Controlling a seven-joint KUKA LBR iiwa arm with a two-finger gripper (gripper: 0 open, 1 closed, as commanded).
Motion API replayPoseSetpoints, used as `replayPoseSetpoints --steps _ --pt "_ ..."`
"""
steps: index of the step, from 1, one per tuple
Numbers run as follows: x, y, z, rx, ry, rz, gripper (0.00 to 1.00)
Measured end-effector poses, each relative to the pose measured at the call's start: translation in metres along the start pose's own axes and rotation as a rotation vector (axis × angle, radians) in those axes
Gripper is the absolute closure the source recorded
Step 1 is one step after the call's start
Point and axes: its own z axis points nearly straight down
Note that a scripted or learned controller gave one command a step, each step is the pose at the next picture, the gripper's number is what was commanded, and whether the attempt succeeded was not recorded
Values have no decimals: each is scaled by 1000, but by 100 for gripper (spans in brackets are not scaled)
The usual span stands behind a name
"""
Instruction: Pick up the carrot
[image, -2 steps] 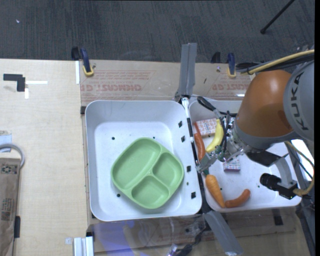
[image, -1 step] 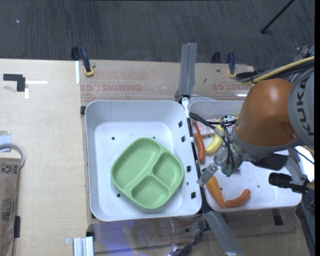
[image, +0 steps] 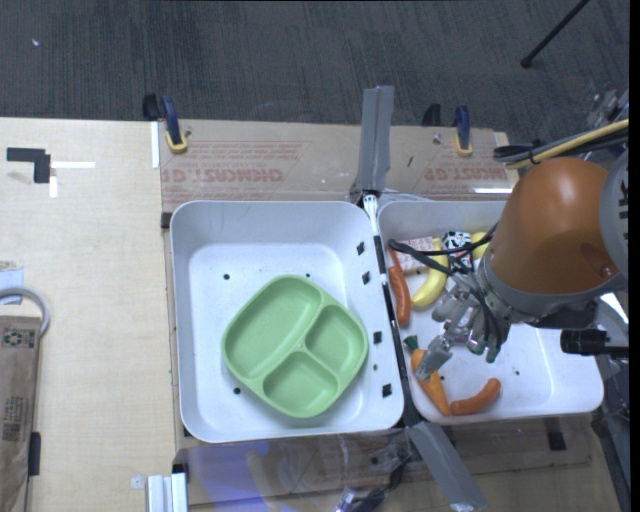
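The carrot (image: 432, 392) is a short orange piece lying near the front left corner of the right bin (image: 570, 395). My gripper (image: 438, 358) hangs low over the carrot's upper end, reaching in from the right beneath the orange wrist band (image: 555, 230). Its tip overlaps the top of the carrot and hides part of it. I cannot make out whether it touches the carrot.
A reddish sausage (image: 476, 398) lies just right of the carrot. A long orange-red sausage (image: 400, 288) lies along the right bin's left wall, with a yellow banana (image: 430, 288) beside it. The left bin (image: 200, 260) holds a green divided plate (image: 293, 346).
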Motion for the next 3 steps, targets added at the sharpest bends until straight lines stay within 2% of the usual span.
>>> replayPoseSetpoints --steps 1,2,3 --pt "-16 -26 -1 -2 -3 -424 0" --pt "-35 -60 86 -2 -1 -430 0" --pt "-34 -58 99 -3 -4 -824 0"
